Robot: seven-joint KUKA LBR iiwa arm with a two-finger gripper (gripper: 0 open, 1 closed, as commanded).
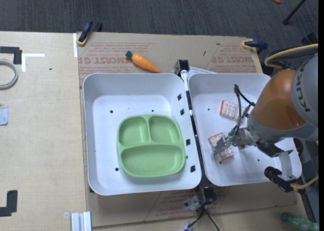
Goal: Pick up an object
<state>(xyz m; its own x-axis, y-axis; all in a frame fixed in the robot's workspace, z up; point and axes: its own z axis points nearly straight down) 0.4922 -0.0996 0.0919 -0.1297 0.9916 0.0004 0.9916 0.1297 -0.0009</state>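
Overhead slant view of bench (40, 149) bearing two shallow white bins side by side. Left bin (98, 124): pale green divided plate (150, 145), three compartments, lying flat near bin centre. Right bin (243, 172): two small red-and-white packets, one (229, 108) toward the far side, well apart from the gripper, the other (216, 140) nearer the middle, touching or just beside the gripper tip. Toy carrot (143, 61) outside both bins, on cardboard (167, 53) beyond the left bin's far rim. Gripper (223, 149) lowered into the right bin, reaching from the right beneath the orange-banded wrist, close upon the nearer packet and a second small red-and-white piece (226, 155) just under it. Claw state: cannot tell, too small and cluttered to read; grasp unconfirmed. Task progress, as judged: approach to a candidate object apparently complete, descent at or near bin floor; closing on the packet, if not done, and lifting it clear of the bin remaining. Likely risk: thin, flat packet slipping aside rather than being pinched.
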